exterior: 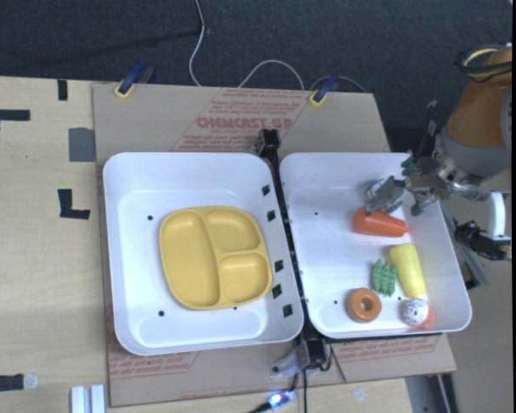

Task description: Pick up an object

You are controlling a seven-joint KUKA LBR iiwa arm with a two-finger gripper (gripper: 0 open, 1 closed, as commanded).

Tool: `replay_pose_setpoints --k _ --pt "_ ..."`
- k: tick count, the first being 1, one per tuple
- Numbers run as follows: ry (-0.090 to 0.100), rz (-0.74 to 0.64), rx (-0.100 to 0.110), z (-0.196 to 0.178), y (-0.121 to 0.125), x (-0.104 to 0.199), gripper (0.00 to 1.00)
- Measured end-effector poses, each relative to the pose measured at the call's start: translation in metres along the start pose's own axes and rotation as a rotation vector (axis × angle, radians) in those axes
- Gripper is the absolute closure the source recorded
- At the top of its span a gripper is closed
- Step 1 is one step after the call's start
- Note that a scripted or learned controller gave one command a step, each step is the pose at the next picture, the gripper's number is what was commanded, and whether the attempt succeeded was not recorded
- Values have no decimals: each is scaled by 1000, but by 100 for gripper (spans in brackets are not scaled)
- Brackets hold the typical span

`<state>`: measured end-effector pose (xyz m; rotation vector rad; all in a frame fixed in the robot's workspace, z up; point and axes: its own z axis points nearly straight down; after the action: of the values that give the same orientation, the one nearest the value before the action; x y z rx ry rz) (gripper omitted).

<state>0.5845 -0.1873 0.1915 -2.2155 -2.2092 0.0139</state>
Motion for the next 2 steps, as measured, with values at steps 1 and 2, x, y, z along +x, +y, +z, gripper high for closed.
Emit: replay_pose_setpoints --k 1,2 --pt "-3 -4 -14 -8 3 0 0" --pt "-3 -3 -10 40 6 -7 0"
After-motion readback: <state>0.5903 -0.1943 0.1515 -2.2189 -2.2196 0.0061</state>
